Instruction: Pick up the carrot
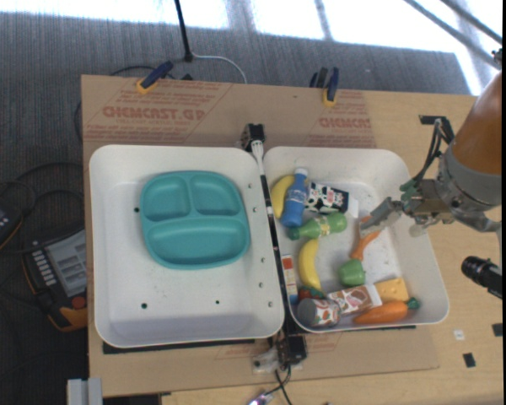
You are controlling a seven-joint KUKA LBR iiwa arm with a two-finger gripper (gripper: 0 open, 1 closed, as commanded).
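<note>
An orange carrot [381, 313] with a green end lies along the front wall of the right bin [422, 251], beside a printed packet [344, 302] and a yellow cheese wedge [394, 289]. My gripper [378, 218] hangs over the right half of that bin, reaching in from the right, well behind the carrot. Just below its tip lies a thin orange stick-like piece [364, 245]; I cannot tell whether the two touch. Nothing shows as held.
The right bin also holds two bananas [309, 263], a blue bottle [295, 197], a cow-print carton [329, 197], a green bottle [323, 225] and a green pepper [352, 272]. A teal divided plate [194, 218] sits in the left bin [118, 310].
</note>
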